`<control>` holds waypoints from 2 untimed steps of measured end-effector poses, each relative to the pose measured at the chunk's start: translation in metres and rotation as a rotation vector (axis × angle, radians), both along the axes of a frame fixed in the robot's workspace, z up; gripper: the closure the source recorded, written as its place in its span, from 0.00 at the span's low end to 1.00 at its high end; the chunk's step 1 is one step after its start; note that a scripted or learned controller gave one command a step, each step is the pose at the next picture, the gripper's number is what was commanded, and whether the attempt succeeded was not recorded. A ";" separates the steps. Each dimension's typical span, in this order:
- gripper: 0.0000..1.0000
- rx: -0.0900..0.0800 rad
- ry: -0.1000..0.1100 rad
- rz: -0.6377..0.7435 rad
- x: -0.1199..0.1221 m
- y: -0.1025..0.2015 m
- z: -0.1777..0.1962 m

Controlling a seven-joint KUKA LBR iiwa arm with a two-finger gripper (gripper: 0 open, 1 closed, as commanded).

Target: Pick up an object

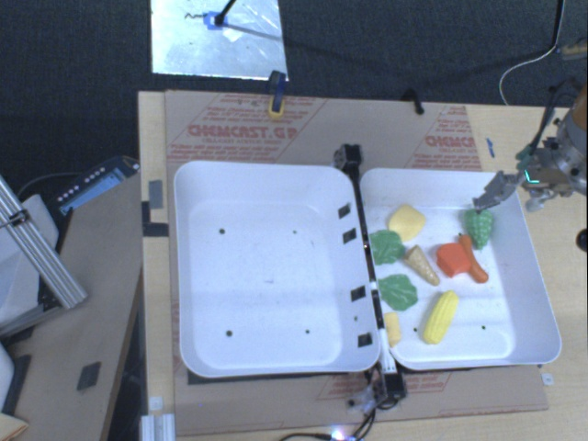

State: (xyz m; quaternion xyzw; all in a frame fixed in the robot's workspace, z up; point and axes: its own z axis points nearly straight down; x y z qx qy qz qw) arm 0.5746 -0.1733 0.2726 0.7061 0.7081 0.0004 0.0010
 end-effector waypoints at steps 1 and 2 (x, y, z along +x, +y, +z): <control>0.00 0.004 0.009 0.005 0.043 0.038 -0.139; 0.00 0.004 0.008 -0.001 -0.030 0.070 -0.191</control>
